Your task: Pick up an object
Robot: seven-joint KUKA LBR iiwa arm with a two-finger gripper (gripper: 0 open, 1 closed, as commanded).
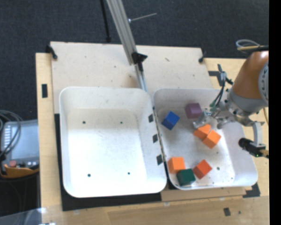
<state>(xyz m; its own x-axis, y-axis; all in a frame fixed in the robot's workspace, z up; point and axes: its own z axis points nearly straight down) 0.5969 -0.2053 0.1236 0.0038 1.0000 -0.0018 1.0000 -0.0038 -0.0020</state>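
So far nothing looks lifted, at least from where I stand. Starting at the left, the left bin point(107, 139) lies at about nine o'clock on the bench, a plain white tray. Moving across to the right bin point(234, 172), all the blocks sit on its floor: a blue cube point(170, 120) at about ten o'clock within that bin, a purple cube point(193, 110) up toward twelve, an orange cube point(177, 163) touching a green cube point(186, 176) down at seven, a red-orange cube point(203, 168) just beside them at six, and a pair of orange blocks point(207, 135) near the middle. The gripper point(207, 121) hangs low over the bin just above that orange pair, between it and the purple cube, with the grey and orange arm point(250, 83) coming in from three o'clock. I cannot tell from this slant how its end effector stands, and no block can be seen caught in it, so I would not call anything grasped. My judgement is that the approach is done and the orange pair is the likely target; the closing, the lift and proof of a hold are all left to do. The two orange blocks touch each other, which may spoil a clean pinch.
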